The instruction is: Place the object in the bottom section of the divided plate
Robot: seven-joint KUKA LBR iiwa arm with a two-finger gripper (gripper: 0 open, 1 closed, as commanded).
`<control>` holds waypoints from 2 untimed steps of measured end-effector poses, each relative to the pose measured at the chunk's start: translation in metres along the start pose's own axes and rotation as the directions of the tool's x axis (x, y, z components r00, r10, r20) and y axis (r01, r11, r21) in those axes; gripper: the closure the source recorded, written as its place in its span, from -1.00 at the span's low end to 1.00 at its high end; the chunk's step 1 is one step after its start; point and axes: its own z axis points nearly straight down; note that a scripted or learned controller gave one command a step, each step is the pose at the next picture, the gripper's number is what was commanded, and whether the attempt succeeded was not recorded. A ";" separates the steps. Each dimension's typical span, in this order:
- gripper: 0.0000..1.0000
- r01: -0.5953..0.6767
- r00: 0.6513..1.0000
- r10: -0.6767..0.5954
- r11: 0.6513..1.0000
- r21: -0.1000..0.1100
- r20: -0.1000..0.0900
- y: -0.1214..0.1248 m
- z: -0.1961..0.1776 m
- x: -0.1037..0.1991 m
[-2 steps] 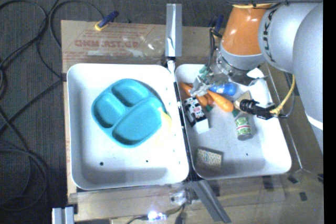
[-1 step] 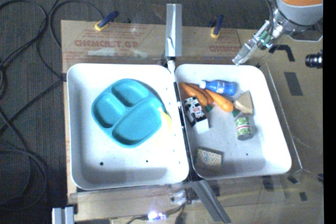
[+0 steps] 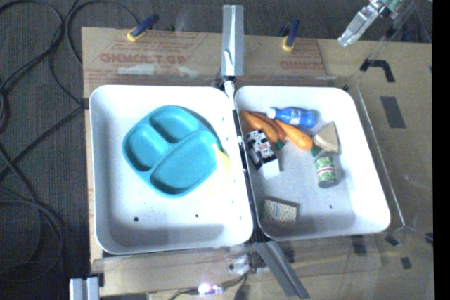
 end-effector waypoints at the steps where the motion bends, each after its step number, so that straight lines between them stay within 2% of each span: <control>1: 1.00 0.103 0.995 -0.103 0.995 0.001 0.000 -0.003 -0.015 0.029; 2: 1.00 -0.263 0.965 0.263 0.965 0.002 0.001 -0.028 -0.015 -0.025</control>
